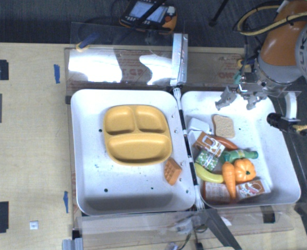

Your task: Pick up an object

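gripper [238, 99] hangs over the far part of the right bin [283, 155], fingers spread apart, nothing between them. objects sit piled in the near half of that bin: bread slice [223, 125] closest to the gripper, then a small carton [209, 148], banana [208, 174], carrot [229, 179], orange pumpkin [244, 170], flat packet [249, 189]. left bin [85, 139] has a yellow divided plate [137, 134], and an orange cracker [172, 171] sits just right of the plate's near corner.
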Available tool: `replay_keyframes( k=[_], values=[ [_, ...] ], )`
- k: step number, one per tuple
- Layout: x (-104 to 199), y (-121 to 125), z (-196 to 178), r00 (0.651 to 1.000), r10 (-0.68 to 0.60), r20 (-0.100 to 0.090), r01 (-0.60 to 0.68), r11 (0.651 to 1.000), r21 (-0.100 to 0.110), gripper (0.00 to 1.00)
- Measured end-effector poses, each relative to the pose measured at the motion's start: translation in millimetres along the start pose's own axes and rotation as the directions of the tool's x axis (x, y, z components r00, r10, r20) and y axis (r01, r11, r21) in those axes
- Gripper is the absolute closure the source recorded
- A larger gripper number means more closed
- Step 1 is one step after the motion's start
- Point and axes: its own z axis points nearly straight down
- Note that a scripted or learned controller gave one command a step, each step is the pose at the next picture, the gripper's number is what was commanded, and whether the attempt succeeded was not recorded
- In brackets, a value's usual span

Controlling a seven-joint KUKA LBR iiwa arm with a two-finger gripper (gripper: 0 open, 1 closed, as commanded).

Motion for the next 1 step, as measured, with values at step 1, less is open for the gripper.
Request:
replay_keyframes(
  k=[1],
  values=[
    [-44.9,-4.7,100.8,0.999,-0.053,0.004,0.053,0.999,-0.011,0.0]
  ],
)
